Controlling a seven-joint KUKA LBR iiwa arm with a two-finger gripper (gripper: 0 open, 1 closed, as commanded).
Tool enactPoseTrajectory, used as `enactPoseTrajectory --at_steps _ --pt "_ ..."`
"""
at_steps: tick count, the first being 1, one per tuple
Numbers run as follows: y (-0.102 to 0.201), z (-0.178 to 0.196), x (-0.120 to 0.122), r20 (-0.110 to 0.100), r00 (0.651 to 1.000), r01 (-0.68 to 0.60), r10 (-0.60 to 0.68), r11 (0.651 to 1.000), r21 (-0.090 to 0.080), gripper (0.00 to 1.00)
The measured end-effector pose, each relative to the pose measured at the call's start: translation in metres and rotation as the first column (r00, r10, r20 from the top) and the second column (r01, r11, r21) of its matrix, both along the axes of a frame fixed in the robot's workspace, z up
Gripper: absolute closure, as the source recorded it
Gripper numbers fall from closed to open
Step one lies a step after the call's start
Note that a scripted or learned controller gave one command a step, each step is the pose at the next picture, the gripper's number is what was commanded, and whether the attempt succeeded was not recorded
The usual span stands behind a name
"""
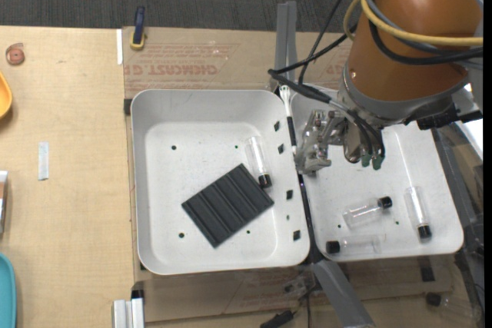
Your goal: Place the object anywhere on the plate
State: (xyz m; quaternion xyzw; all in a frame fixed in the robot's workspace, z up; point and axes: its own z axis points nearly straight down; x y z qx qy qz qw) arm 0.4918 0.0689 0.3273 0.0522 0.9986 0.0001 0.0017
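My gripper (317,152) hangs over the seam between the two white bins, at the inner edge of the right bin (446,234). I cannot tell how wide my jaws stand, or whether anything sits between them.

Just to the left of my jaws, in the left bin (154,107), a clear vial (257,161) with a black cap lies beside the dark ribbed plate (227,205), not on it.

Below and right of my jaws lie three more vials (367,211).

Beyond the bins, cardboard (192,61) carries mirrored red lettering I cannot make out.
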Motion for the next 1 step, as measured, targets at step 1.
enactPoseTrajectory --at_steps 1 --pt "0.0191 -0.0553 0.039 -0.003 0.988 -0.156 0.156 0.988 0.0 1.0"
